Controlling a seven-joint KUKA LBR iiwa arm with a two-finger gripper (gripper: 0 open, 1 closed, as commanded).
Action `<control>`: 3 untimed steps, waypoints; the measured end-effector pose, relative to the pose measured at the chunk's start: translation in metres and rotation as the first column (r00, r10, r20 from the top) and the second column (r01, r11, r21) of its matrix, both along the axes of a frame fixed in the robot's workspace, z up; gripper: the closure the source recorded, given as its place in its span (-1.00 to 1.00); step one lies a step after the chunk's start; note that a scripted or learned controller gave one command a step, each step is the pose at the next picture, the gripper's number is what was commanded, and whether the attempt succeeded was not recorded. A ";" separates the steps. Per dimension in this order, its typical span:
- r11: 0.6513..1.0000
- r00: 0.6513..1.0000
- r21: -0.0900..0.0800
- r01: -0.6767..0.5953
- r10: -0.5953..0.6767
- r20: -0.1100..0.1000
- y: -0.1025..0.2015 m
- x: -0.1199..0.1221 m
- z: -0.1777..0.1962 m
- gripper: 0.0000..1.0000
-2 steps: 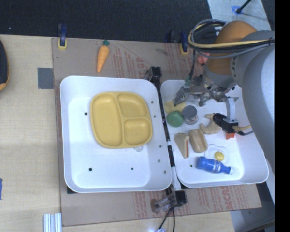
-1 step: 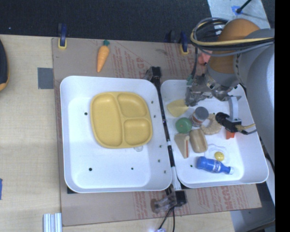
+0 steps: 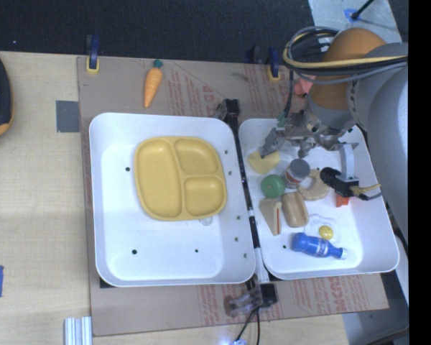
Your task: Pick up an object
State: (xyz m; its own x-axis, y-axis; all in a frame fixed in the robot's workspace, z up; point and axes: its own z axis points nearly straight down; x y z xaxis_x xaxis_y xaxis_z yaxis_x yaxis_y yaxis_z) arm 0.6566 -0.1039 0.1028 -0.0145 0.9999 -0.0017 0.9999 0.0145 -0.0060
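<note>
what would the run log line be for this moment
arm: over right bin | pincer: low at far-left corner, by pale yellow piece | grasp: cannot tell | left bin: yellow divided plate

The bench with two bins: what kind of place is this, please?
Probably a robotics lab set up for grasping trials: a robot arm reaches over two white bins, toy food such as a carrot lies about, and cardboard is clamped to the bench.

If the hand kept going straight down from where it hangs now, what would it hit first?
Most likely the pale yellow wedge at the back of the right bin, which lies just below the hand in this slanted view. Depth is unclear, so it might instead land on bare bin floor beside it.
</note>
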 end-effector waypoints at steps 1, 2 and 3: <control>1.000 1.000 0.002 0.007 -0.007 0.009 0.020 -0.034 0.095 -1.00; 1.000 1.000 -0.002 0.015 -0.015 0.001 -0.017 -0.081 -0.006 -1.00; 1.000 1.000 -0.002 0.007 -0.007 0.015 -0.041 0.004 0.044 -1.00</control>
